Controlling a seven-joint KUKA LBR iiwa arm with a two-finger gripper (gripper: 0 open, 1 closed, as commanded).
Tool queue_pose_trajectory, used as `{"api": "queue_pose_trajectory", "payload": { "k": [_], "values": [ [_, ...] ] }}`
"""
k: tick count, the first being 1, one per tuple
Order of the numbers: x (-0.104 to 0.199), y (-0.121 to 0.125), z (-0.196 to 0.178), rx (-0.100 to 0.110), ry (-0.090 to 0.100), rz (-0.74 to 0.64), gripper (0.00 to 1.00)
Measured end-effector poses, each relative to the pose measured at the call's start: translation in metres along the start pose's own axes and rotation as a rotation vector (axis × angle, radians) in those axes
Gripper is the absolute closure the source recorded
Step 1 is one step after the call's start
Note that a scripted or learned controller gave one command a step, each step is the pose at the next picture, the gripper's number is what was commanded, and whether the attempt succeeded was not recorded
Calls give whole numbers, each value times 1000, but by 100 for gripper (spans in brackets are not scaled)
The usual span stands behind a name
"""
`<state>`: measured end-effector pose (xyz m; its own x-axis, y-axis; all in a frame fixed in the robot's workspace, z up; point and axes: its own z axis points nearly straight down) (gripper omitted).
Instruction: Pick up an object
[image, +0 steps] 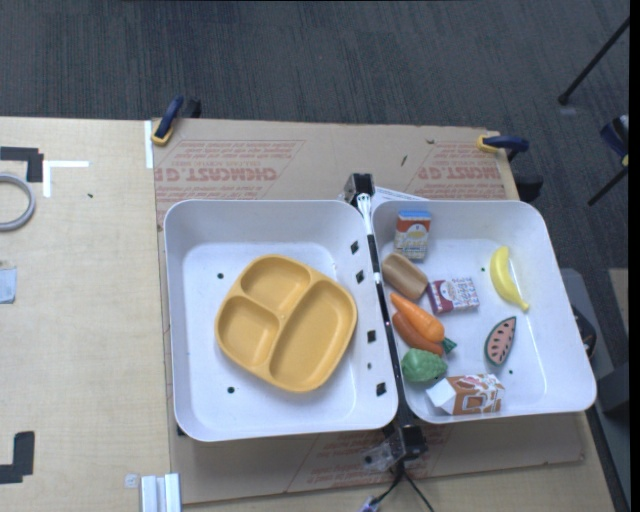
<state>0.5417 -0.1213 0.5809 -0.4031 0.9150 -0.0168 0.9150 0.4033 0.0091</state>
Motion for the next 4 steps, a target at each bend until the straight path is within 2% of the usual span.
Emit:
{"api": "queue_pose_trajectory", "payload": {
  "k": [4],
  "values": [
    [-2,6,-36,-6,-10,-7,100]
  ]
}}
